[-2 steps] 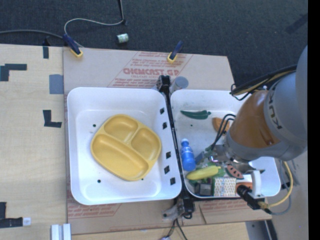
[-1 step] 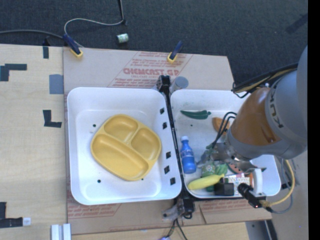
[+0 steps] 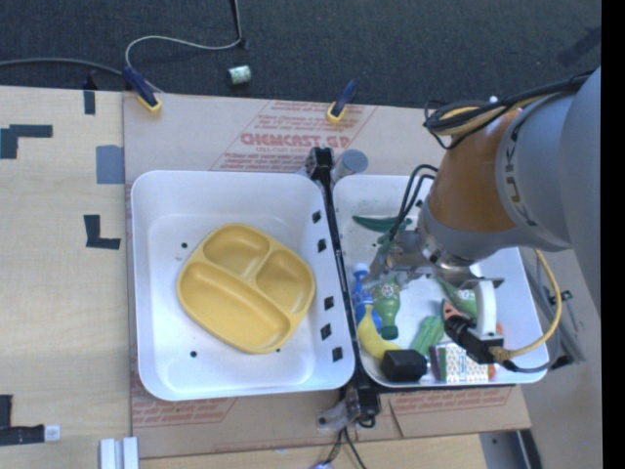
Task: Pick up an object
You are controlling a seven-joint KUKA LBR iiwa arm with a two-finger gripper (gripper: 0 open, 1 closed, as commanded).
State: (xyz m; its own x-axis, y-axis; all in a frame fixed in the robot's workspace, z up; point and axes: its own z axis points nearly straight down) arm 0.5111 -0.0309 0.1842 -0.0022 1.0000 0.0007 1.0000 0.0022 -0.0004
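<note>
Two shallow white bins stand side by side on the bench. The left bin (image 3: pixel 156 262) holds one yellow plastic divided plate (image 3: pixel 246 286), lying flat near its middle. The right bin (image 3: pixel 532 364) holds a crowd of small toys: a yellow banana-shaped piece (image 3: pixel 372 338), a green bottle-shaped toy (image 3: pixel 387 313), a green stick-like piece (image 3: pixel 427 335) and a small black box (image 3: pixel 403 364). The gripper (image 3: pixel 395 267) hangs over this pile, and I cannot tell its closure. I judge the green bottle-shaped toy is the nearest target; it lies just on the near side of the gripper, its long axis running near to far.
</note>
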